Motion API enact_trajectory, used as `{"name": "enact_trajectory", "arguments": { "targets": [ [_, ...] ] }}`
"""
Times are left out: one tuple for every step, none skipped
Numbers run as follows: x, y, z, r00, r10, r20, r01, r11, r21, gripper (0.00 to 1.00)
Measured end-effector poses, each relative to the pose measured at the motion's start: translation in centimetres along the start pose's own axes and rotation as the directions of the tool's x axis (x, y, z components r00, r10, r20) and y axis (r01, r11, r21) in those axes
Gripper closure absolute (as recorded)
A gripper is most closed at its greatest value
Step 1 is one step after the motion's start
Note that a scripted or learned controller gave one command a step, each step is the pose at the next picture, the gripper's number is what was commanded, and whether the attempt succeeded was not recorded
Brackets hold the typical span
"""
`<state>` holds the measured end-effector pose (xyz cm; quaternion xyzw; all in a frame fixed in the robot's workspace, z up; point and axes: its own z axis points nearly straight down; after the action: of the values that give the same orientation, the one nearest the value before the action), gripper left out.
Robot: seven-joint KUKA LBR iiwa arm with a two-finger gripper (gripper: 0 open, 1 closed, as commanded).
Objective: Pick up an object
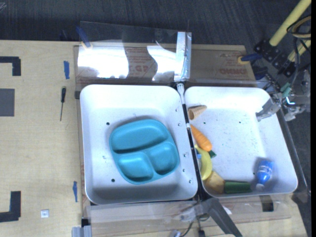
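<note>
We are hovering our gripper (266, 111), finger state unclear, at the right bin's (232, 95) far right rim; we are judging the blue ball (264, 172) easiest.

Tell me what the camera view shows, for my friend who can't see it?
Two white bins sit side by side on a bench. The left bin holds a blue divided plate; the right bin holds toy food along its left and bottom edges, including a carrot and a banana, plus a small blue bottle. The robot's claw hovers at the right bin's upper right corner.
</note>
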<state>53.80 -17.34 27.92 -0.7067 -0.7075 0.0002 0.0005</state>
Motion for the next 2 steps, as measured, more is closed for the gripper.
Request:
{"name": "enact_trajectory", "arguments": {
  "targets": [
    [0.2,-4.6,12.0,0.996,-0.095,-0.002,0.095,0.996,0.005,0.0],
    [-3.7,-5.3,18.4,0.994,-0.109,-0.009,0.109,0.994,-0.005,0.0]
  ]
}}
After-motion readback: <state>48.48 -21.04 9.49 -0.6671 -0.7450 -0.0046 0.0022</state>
